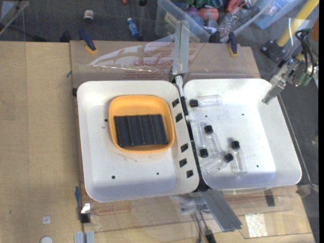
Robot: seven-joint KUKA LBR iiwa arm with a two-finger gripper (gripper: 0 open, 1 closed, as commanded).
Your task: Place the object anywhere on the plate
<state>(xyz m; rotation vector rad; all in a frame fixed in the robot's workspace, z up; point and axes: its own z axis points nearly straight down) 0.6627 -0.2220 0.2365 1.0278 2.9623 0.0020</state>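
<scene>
An orange plate [115, 110] lies in the left bin [93, 151]. A black ridged block [140, 130] rests flat on it, covering most of its middle. In the right bin [276, 135] lie several clear vials with black caps: one near the back left [206, 101], one along the left side [211, 137], and two near the front middle [236, 155] [217, 162]. My gripper [270, 96] hangs over the right bin's back right corner, away from the vials and far from the plate. Nothing shows in it.
A metal divider [180, 49] stands behind the seam between the bins. Black tabs [183, 148] line that seam. A clear tub of coloured toys [223, 4] sits beyond the bench. Wooden bench top [35, 135] stretches to the left.
</scene>
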